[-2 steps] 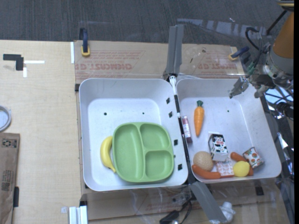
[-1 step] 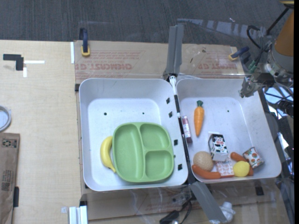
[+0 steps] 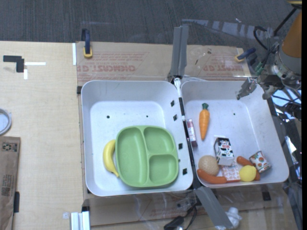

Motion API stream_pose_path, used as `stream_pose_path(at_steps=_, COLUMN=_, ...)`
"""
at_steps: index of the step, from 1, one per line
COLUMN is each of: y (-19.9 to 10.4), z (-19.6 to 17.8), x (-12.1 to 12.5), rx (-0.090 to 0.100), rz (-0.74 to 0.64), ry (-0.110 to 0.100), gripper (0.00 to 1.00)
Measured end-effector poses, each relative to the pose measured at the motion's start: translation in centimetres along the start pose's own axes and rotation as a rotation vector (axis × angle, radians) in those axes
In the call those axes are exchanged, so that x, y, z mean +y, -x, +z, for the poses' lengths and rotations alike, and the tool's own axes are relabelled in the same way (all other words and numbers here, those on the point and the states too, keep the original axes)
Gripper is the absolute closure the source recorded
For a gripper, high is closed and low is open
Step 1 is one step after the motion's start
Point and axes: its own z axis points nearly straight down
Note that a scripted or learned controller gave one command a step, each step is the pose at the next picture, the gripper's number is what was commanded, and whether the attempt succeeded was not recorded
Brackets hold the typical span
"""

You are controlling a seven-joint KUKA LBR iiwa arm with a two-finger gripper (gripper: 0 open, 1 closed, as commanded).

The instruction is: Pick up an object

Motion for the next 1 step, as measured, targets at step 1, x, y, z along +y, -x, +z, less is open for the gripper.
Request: stream_pose_path(at_steps=1, y=-6.19, z=7.59, x=-4.70, rx=0.001, rz=-0.159, ry=0.001, gripper=0.00)
